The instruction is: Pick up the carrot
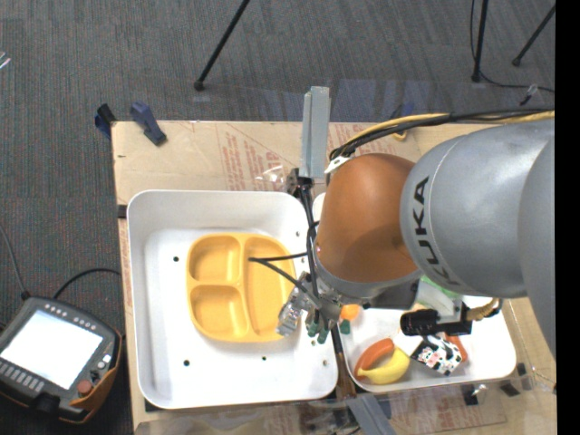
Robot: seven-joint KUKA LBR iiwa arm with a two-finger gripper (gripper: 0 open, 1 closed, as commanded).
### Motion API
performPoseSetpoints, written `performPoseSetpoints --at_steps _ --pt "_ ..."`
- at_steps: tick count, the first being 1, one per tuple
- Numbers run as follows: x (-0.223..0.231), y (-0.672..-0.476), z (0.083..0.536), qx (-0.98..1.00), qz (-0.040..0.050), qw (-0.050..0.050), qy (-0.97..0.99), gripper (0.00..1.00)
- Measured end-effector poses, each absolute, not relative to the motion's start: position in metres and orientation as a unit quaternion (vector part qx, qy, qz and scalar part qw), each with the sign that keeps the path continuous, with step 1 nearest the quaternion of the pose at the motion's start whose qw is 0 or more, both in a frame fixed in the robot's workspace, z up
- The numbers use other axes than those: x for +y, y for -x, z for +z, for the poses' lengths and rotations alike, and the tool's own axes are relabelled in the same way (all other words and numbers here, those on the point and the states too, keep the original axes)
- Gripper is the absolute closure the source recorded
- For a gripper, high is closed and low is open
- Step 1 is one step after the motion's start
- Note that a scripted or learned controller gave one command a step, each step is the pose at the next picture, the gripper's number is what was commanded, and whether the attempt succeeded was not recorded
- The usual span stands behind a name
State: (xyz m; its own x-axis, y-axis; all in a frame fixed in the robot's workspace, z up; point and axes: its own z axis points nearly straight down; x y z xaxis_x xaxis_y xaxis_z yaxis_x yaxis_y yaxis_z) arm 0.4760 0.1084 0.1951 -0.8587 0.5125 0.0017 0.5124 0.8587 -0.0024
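The carrot [373, 352] is an orange-red tapered piece lying in the right bin [494, 370], resting against a yellow banana-shaped toy [391, 368]. My gripper [315, 330] hangs low over the ridge between the two bins, beside the right edge of the yellow plate [227, 288]. It is roughly a hand's width left of the carrot and apart from it. A small orange bit [350, 313] peeks out just right of the gripper, under the wrist. The big grey and orange arm covers most of the right bin.
The yellow divided plate lies in the left bin [154, 352]. A black-and-white cow-patterned toy [439, 356] and a red piece [459, 343] sit right of the carrot. A handheld control pendant [54, 356] lies on the floor at the lower left.
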Motion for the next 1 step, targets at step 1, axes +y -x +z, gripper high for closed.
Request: performPoseSetpoints --at_steps 1 --pt "0.043 -0.4998 0.3298 -0.956 -0.0022 -0.006 0.293 1.0"
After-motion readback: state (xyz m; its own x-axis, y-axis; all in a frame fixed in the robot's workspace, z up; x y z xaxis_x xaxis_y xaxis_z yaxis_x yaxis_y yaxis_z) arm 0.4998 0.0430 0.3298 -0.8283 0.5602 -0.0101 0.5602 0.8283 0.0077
